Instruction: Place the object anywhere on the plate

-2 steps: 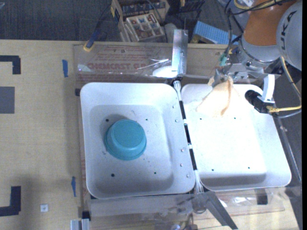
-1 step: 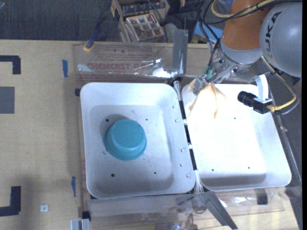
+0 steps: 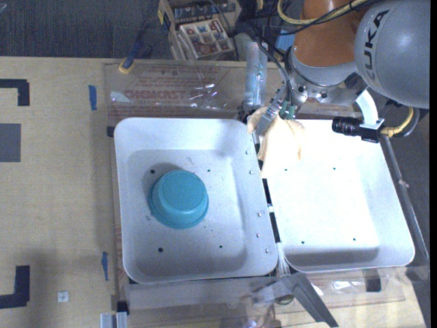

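Pale, cream-coloured object [image 3: 281, 137] hangs clamped in the claw [image 3: 276, 111] above the far left corner of the right bin [image 3: 341, 203]; blue upturned plate [image 3: 179, 198] sits in the left bin [image 3: 188, 149]; wooden tabletop [image 3: 54, 183] at left

The bench [image 3: 54, 183] was a pale wooden surface, bare along its left side save for black corner marks [image 3: 17, 91] and short strips of blue tape [image 3: 92, 98]; two shallow white bins sat on it side by side, touching along their inner edges; the left bin [image 3: 136, 139] lay near the middle of the view; the right bin [image 3: 341, 203] lay just beside it; a sheet of clear plastic [image 3: 171, 91] lay on the bench behind the left bin.
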`<state>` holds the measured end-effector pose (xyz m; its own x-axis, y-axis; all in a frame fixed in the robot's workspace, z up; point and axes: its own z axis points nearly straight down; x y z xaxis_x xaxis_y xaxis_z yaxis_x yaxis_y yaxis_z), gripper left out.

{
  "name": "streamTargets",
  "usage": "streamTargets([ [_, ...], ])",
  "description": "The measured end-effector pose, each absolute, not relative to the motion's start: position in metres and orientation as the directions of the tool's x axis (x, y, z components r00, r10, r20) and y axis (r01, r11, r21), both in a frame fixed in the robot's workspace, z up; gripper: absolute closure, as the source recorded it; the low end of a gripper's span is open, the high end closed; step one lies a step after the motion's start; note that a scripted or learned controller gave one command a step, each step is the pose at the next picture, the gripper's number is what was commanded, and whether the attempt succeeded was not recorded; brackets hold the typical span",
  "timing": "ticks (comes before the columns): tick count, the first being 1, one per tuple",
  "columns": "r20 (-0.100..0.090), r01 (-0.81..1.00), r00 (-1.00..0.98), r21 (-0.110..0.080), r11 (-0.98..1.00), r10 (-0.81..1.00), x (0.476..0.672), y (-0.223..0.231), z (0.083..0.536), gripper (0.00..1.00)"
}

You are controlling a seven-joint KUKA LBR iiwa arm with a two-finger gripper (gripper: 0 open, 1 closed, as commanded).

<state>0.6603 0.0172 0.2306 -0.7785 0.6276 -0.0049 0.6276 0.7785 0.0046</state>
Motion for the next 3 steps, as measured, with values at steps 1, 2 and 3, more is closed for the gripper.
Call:
streamTargets([
  [1,-0.005,0.276,-0.961,0.004,0.961,0.276,0.656,0.072,0.232,1.00],
  [2,-0.009,0.005,-1.000,0.004,1.000,0.005,0.668,0.106,0.227,1.00],
  [3,-0.010,0.006,-1.000,0.004,1.000,0.006,0.668,0.106,0.227,0.00],
])
